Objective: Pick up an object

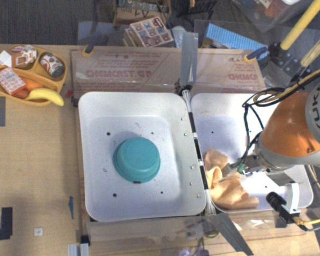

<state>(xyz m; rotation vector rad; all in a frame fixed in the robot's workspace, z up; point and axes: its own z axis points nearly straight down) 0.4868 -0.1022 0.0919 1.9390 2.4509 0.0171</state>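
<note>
Hand (240, 167) low in my right bin (224, 116), poised at the tan soft object (229, 188) for a pick; whether it is open, I cannot tell.

Hidden and cut off over the right bin

The arm (293, 135) ran off the right edge and covered much of the right bin (218, 116), so the jaws' stance could not be told. A tan thing (232, 191) lay partly under the wrist; its kind was unclear. The tray (5, 92) at upper left was cut by the edge, its labels too small to read.
</note>
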